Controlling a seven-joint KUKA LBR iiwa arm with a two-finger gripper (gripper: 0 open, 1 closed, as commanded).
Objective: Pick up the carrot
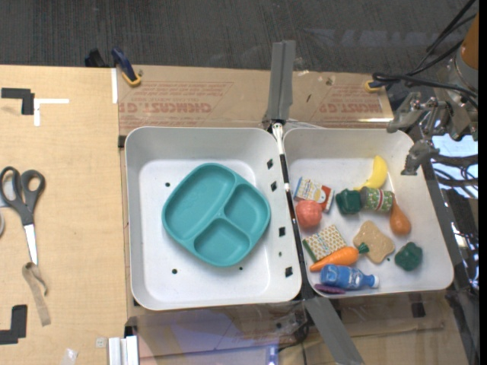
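The carrot (335,258) lies near the front edge of the right bin (435,226), tip toward the cracker box (325,242), with the blue bottle (344,279) touching its front side. It looks like a light, stiff, smooth plastic toy, best pinched across its thick middle. Room is tight there. The gripper (417,155) hovers at the bin's back right corner; whether its jaws are apart I cannot tell.

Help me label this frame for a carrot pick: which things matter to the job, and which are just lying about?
For the job:
carrot
gripper
right bin

Lying about:
teal plate
banana
blue bottle
broccoli
scissors
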